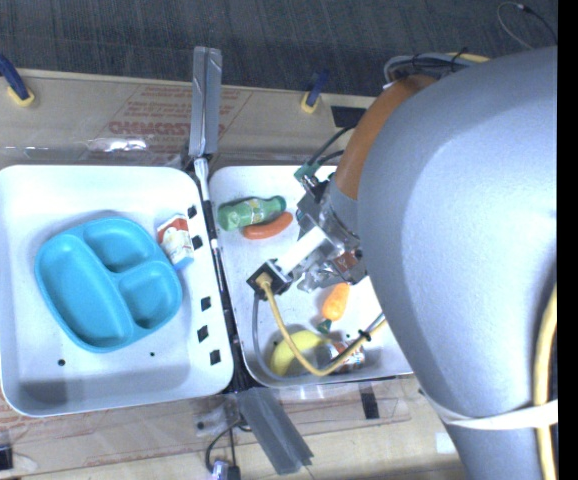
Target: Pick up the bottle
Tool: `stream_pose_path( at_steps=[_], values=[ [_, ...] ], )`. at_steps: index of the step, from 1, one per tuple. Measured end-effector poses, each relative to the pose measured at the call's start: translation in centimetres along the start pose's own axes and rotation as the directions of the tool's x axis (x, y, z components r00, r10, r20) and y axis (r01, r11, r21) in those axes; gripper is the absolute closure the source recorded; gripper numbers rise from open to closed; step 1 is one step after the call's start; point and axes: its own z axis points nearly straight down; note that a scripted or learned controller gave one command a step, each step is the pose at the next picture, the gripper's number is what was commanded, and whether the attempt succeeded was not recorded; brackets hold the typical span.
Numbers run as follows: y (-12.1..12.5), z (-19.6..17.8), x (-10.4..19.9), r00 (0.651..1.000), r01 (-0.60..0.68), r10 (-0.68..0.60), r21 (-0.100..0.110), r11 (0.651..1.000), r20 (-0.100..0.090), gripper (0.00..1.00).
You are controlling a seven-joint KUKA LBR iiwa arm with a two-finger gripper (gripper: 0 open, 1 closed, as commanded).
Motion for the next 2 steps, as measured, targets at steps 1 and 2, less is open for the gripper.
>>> stream_pose_path(
  at_steps=[1,2],
  values=[
    [0.1,-2.7,-1.7,0.998,0.068,-0.068,-0.002,0.998,-0.002,1.00],
    [-4.7,-2.2,-1.4,0.998,0.059,-0.059,-0.001,0.998,0.000,1.00]
  ],
)
